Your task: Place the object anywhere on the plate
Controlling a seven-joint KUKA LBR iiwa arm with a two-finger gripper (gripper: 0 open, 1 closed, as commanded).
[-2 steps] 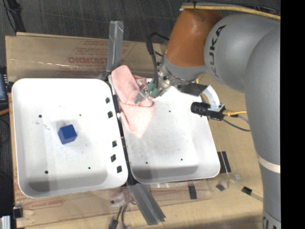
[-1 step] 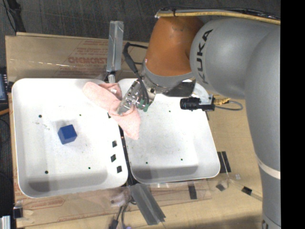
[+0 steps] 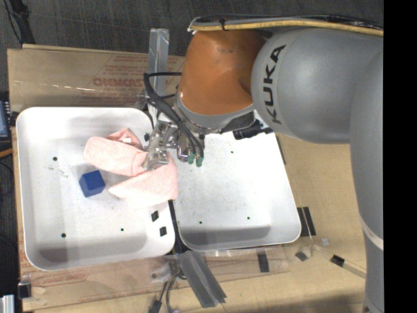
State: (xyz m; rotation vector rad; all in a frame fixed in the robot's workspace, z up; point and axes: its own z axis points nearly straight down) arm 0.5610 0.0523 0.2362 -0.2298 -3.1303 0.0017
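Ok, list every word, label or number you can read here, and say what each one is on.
"KUKA": black letters on the grey arm.
Red print on the cardboard sheet behind the bins: too faint to read.
Nothing readable on the left bin, pink cloth or blue block.

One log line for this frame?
arm: over bin divider | gripper: at pink cloth | blue block: left bin, untouched

Bright even overhead light, soft shadows, white bins (image 3: 39,175) slightly overexposed, mild blur
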